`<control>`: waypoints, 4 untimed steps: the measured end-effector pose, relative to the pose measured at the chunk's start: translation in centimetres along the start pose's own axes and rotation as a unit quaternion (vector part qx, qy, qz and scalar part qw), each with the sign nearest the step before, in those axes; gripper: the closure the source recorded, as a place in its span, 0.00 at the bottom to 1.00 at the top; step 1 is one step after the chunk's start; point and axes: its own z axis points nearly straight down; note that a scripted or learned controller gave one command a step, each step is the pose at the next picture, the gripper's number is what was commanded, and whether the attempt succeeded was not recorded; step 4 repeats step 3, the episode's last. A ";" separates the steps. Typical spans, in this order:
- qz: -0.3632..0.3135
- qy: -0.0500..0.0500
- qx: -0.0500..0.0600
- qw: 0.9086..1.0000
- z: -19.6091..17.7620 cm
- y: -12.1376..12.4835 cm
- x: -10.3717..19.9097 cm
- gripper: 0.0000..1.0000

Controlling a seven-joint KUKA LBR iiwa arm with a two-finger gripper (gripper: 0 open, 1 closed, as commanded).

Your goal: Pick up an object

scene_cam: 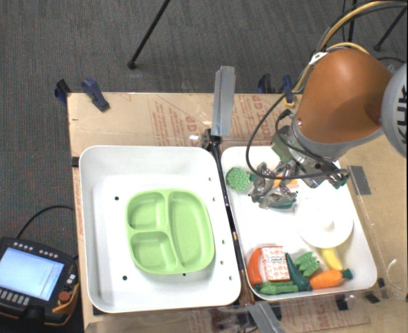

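Over the right bin (pixel 360 217) the grey arm (pixel 343 106) with its orange band reached in from the right, and its jaws (pixel 273 189) hung low near the bin's far left part, just beside a round green textured object (pixel 238 179); something orange and white showed among the metal parts there, but whether the jaws were wide, narrow or holding anything could not be told. Nearer the front of that bin lay a white disc (pixel 327 231), and along the front wall a cluster: an orange-and-white carton (pixel 272 263), a green toy vegetable (pixel 298 269), a carrot (pixel 329 278) and a yellow piece (pixel 332 259), all close together. On the left, the other bin (pixel 100 186) carried a light green divided plate (pixel 169 231). Both bins sat side by side on the desk (pixel 148 116), and a handheld screen unit (pixel 27 276) rested at the lower left
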 end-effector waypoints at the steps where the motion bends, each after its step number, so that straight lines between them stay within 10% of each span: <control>1: -0.001 -0.001 0.000 1.000 -0.9 0.1 -0.2 1.00; 2: -0.107 0.000 0.001 0.994 -3.3 1.9 1.2 1.00; 4: -0.107 -0.002 0.000 0.994 -4.2 2.0 1.1 1.00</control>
